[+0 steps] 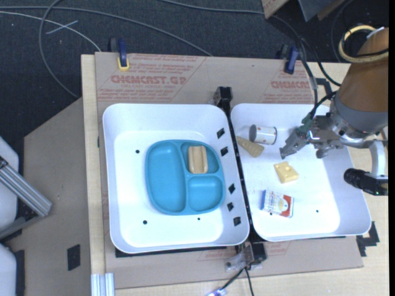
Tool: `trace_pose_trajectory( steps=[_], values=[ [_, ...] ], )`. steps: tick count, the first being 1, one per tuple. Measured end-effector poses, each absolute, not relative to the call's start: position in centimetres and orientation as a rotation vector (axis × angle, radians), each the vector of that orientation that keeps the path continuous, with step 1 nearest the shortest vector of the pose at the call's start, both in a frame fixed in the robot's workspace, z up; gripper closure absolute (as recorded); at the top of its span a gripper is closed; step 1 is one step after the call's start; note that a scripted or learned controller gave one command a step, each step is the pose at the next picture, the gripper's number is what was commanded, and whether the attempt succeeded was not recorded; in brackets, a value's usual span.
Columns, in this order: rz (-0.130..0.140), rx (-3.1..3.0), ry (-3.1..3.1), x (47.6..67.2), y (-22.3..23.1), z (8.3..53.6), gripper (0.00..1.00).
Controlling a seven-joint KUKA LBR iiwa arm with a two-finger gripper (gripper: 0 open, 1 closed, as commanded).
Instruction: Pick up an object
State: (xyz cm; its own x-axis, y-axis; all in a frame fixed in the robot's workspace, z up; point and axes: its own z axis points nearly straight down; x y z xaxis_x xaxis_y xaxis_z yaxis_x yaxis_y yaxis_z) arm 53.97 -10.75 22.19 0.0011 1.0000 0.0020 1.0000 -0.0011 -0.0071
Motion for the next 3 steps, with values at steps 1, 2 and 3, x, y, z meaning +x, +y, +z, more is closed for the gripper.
trace_pose_trajectory(
  steps=[1,2,3],
  values=[
    [0.007,-2.215,-2.215,53.7,-10.2,15.9,0.00],
    [0.006,-2.216,-2.215,52.6,-9.9,10.7,0.00],
    [-0.002,-2.222,-2.219,52.8,-9.9,12.1,1.00]
  ],
)
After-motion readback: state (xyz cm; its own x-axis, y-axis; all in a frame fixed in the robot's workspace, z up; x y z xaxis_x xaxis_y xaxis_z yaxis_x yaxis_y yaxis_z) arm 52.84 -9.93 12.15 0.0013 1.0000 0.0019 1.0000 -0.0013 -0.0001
